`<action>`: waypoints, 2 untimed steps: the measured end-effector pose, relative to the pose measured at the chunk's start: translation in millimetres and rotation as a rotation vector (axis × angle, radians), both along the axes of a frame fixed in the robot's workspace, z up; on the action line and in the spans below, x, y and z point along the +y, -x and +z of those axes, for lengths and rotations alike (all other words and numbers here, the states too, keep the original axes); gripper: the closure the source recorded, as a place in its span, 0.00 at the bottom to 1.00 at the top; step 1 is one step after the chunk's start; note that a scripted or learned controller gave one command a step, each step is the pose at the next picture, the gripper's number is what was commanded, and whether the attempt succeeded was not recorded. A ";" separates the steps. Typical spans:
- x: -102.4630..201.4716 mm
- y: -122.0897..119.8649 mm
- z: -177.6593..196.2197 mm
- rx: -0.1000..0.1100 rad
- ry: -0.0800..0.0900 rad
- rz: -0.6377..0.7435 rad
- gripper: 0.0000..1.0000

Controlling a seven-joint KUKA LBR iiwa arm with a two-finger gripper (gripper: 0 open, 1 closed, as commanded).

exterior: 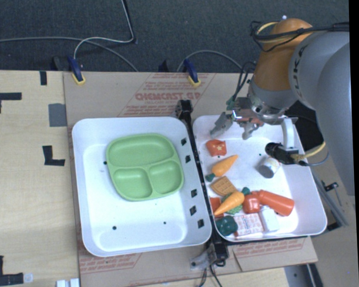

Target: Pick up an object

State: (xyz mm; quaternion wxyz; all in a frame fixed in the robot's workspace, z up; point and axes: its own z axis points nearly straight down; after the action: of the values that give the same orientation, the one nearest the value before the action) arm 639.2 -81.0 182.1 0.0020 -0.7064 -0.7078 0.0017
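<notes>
Red toy [215, 147] lies near the far left corner of the right bin [304, 188] — likely the easiest pick, clear of the pile [240, 208] along the near edge. Gripper [234, 127] hangs just beyond it, fingers spread and empty — seemingly ready to descend.

On the surface [34, 192], the left bin [89, 172] carries a green divided plate [145, 166]. The right bin [305, 194] holds a red toy [215, 147], an upper carrot [224, 165], a lower carrot [231, 201], a waffle piece [222, 185] and a grey cylinder [267, 167]. The tool [234, 128] hangs over that bin's far end near the red toy, fingers spread, nothing between them.
</notes>
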 end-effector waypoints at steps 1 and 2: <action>-20.1 3.6 -96.0 -0.007 0.001 -0.001 0.00; -14.5 -29.6 -96.9 -0.007 0.001 0.000 0.00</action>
State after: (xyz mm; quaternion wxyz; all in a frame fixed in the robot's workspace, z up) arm 668.9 -95.5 85.2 -0.0008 -0.7064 -0.7078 -0.0005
